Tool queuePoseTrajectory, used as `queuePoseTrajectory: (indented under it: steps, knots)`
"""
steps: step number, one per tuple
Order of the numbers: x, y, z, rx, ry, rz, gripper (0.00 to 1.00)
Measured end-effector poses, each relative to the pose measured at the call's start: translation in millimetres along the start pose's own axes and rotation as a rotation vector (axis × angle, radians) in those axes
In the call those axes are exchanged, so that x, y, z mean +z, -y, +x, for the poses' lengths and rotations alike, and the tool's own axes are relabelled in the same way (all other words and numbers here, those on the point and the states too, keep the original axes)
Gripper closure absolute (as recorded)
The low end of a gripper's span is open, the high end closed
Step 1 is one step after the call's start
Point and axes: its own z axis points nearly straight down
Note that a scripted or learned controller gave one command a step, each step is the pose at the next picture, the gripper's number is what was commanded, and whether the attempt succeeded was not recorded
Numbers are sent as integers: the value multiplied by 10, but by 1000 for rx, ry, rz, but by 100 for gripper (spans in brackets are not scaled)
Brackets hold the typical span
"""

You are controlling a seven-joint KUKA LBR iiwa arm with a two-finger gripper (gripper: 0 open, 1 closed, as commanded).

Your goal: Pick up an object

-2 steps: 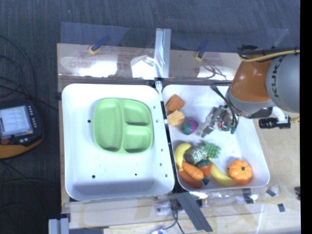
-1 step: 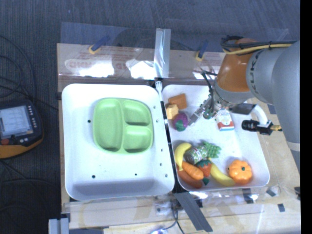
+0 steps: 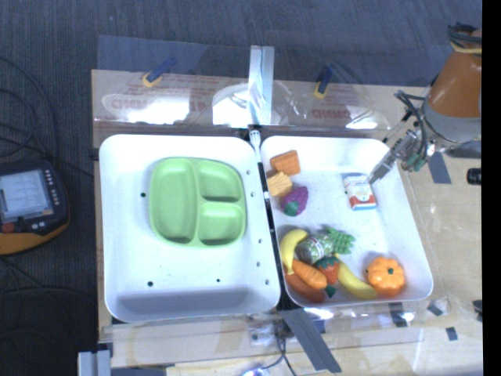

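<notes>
Camera view: pick-up not yet done, nothing lifted.
Gripper (image 3: 381, 167) low at the right bin (image 3: 407, 210), its tip just beside the small red-and-white carton (image 3: 359, 192), which lies on the bin floor; jaws too small to tell wide or narrow. 1 green tray (image 3: 197, 200) sits in the left bin (image 3: 125, 233). Grasp and lift remain.

Dark blue-grey carpet (image 3: 235, 10) surrounds a pale wooden bench (image 3: 454, 233); black cables (image 3: 39, 108) and a handheld control pendant (image 3: 27, 202) lie at nine o'clock.
</notes>
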Motion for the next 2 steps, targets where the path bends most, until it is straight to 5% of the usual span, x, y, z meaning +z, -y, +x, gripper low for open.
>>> queuePoseTrajectory:
  steps: [1, 2]
  knots:
    - [750, 266, 363, 395, -8, 2, 100]
    - [854, -526, 881, 777, 5, -8, 100]
